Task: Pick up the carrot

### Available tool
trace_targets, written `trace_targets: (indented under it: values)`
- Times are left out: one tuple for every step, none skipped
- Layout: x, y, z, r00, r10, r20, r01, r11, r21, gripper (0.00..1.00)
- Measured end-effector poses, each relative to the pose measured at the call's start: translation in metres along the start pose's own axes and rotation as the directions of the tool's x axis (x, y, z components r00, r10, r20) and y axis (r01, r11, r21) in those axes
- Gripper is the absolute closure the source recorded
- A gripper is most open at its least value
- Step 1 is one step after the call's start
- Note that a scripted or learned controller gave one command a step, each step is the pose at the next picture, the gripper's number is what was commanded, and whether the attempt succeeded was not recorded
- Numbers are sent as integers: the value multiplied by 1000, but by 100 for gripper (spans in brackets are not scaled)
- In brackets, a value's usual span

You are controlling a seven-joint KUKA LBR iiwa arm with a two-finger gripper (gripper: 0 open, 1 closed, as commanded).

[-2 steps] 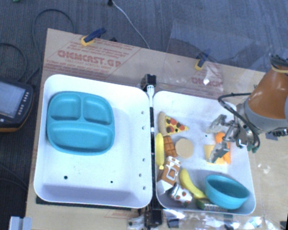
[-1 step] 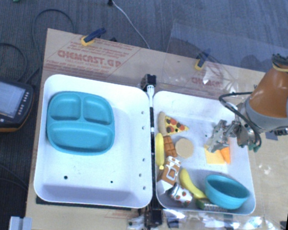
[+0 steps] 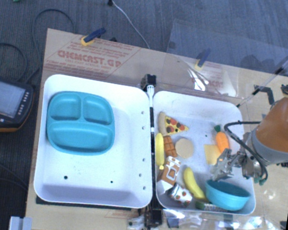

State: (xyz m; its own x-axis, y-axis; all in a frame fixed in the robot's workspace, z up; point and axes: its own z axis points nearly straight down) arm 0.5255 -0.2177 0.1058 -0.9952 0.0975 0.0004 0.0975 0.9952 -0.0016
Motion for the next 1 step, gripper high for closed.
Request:
trace_targets:
  values:
    - [-89, 47, 13, 992, -128, 19, 128, 992, 7, 100]
